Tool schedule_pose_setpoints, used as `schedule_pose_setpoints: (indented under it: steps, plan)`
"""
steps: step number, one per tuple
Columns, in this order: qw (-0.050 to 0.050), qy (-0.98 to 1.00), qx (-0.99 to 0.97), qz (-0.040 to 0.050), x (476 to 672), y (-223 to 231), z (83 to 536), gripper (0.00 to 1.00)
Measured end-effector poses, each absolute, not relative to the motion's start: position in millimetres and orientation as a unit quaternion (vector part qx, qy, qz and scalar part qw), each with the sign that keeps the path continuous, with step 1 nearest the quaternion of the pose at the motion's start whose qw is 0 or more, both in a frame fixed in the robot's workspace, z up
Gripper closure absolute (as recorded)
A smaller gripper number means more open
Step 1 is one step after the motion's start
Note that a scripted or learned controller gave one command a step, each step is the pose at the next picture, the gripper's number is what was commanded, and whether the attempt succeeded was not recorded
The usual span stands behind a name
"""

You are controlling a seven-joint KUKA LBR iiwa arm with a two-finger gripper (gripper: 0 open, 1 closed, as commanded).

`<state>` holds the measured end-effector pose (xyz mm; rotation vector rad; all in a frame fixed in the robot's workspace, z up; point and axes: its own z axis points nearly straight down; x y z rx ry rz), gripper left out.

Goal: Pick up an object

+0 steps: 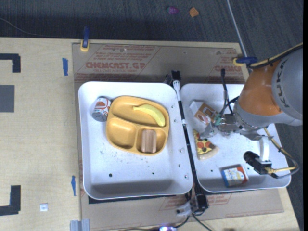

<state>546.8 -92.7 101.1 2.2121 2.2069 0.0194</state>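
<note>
1. The gripper (210,124) hung low in the right bin (269,184); whether it was spread or pinched could not be told.
2. A pizza slice (204,147) lay just near of it, a snack packet (204,113) just beyond.
3. A small carton (235,175) sat at the bin's near side.

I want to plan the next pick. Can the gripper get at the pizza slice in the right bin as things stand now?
Probably yes. The pizza slice lies flat in the right bin, nothing covers it, and the gripper hovers just above it beside a snack packet.

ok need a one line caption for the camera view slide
KUKA arm reaches into the right bin near a snack packet and pizza slice; yellow tray with banana sits left.
</note>
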Motion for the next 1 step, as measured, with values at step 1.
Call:
schedule_pose_setpoints:
  steps: [1]
  plan:
    - [0.006, 0.707, 0.707, 0.0059, 517.2, -105.7, 89.8, 0.0]
